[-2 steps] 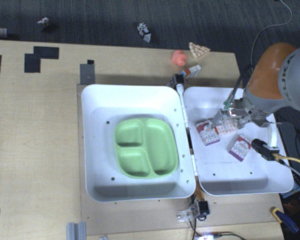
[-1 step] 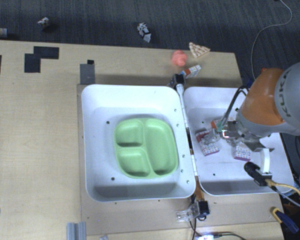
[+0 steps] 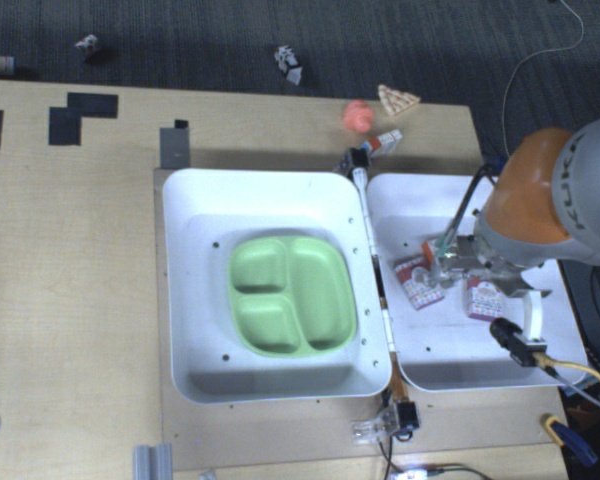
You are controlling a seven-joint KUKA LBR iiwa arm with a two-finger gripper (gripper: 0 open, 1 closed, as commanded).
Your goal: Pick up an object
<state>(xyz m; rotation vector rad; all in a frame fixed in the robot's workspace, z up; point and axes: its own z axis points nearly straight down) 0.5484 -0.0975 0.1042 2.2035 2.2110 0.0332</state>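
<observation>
Gripper (image 3: 452, 260) low in right bin (image 3: 420, 203); grip state impossible to tell. Just left of it, touching, red-and-white packet (image 3: 418, 281), print unreadable. Just right, second packet (image 3: 483, 299). Far left, green divided tray (image 3: 290, 293) in left bin (image 3: 195, 228).

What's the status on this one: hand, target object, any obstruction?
Hand low in the right bin, finger state unreadable. Red-and-white packet right beside it, second packet under the wrist. Green tray sits in the left bin, out of the way.
</observation>
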